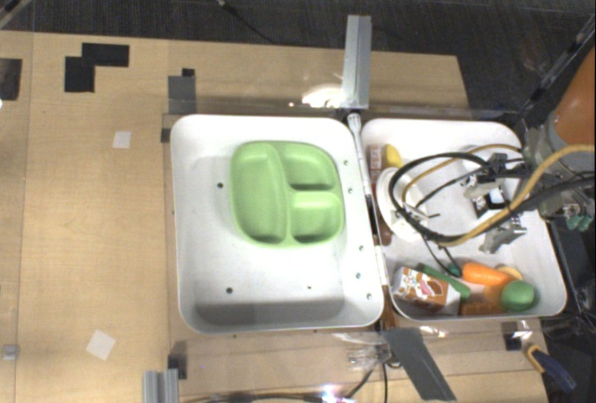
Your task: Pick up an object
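Gripper (494,198) hangs low inside the right bin (551,254), toward its right side, half buried in its own hardware; whether it is released or clenched cannot be told from this slanted overhead angle, and nothing can be seen caught in it. Black and yellow cables (438,192) loop out from it to the left, sweeping over the middle of the bin. The arm (570,127) enters from the right edge, its orange band visible above the wrist.

Along the near wall of the right bin lies a cluster of small objects. A brown and white packet (424,289) sits in the near left corner. Just beside it is an orange carrot-shaped toy (486,275) with a green top pointing left, and a round green object (518,295) lies touching or nearly touching the carrot's right end. A brown item (480,304) sits just under the carrot, too hidden to identify. At the far left corner of the same bin a small yellow piece (393,154) rests near the dividing wall.

In the left bin (200,234) a green divided tray (284,192) lies alone, upright, near the centre and slightly toward the far side.

Both bins rest side by side on the pale wooden surface (84,224).
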Motion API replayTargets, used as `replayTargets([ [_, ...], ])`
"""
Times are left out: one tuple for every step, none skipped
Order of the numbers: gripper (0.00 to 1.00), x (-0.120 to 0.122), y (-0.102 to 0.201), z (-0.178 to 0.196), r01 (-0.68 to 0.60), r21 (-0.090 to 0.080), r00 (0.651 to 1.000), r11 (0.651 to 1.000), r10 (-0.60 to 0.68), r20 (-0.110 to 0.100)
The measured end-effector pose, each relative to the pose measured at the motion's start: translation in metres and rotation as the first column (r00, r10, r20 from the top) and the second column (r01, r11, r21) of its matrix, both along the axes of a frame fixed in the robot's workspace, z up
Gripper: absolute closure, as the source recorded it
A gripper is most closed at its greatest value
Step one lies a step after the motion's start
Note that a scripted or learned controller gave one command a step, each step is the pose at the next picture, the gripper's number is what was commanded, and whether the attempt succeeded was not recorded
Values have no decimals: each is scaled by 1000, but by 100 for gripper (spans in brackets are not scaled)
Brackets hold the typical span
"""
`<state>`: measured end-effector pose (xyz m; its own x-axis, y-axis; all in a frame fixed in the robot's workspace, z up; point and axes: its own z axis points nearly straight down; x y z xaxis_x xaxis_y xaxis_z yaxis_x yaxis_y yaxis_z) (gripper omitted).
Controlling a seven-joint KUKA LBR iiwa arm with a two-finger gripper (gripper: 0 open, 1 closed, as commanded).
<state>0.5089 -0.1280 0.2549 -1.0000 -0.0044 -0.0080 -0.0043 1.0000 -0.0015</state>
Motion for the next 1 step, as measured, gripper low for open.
replayTargets([
  [0, -9, -46, -156, -100, -4, 995, 995, 100, 6],
])
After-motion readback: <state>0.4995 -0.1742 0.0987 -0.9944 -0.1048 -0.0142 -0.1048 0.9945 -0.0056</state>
